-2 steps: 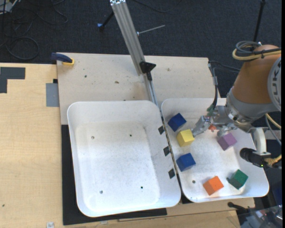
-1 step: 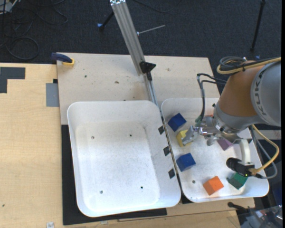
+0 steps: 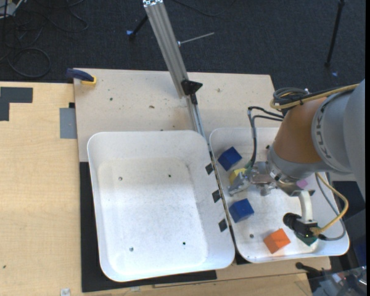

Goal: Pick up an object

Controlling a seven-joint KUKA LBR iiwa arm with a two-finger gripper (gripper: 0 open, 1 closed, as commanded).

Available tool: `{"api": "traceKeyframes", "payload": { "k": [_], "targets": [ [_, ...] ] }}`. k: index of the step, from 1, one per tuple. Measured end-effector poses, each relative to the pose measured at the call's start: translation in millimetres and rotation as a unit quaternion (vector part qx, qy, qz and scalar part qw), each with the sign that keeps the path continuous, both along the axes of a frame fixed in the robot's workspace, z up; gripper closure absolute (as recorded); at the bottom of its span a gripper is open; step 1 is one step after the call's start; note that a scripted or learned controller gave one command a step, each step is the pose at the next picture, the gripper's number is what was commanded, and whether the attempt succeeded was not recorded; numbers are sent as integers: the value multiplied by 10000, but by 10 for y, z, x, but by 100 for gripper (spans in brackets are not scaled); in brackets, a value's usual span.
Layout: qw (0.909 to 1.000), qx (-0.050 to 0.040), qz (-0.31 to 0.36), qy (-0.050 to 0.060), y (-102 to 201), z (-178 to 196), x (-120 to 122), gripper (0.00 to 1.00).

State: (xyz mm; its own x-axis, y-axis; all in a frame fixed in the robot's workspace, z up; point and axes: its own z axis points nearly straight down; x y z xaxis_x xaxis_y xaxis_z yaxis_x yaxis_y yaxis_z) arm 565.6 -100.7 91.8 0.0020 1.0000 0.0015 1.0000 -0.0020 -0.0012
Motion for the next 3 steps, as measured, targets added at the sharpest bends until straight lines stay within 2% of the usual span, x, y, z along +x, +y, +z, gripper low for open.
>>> {"api": "traceKeyframes", "payload": {
  "k": [1, 2, 3],
  "targets": [
    [10000, 8, -32, 3, -14, 103, -5, 100],
    [10000, -10, -29, -19, -94, 711, 16, 100],
    [10000, -7, 13, -22, -13, 1274, 61, 100]
  ]
}}
